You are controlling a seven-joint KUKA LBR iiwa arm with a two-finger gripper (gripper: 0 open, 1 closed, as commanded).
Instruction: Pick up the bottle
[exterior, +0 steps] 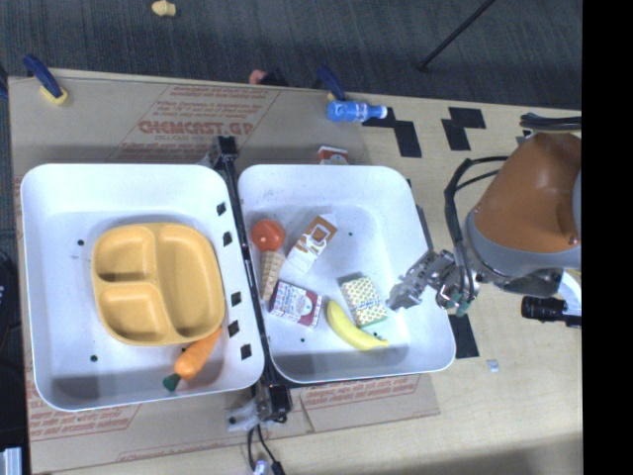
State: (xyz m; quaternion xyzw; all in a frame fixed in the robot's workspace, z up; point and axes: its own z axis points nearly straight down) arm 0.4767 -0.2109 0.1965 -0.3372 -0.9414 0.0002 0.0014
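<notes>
The claw [407, 293] is hanging low over the right side of the right bin [396, 181]; whether it is spread or pressed together cannot be told, and nothing is showing in its grasp. The blue bottle [354, 112] is lying on its side on the bench well beyond the claw, outside the bin's far rim. Just left of the claw a yellow checkered packet [363, 300] is resting, with a banana [351, 329] beside it. Farther left are lying a small carton [313, 243], a pink packet [295, 303] and a red tomato [266, 234].
</notes>
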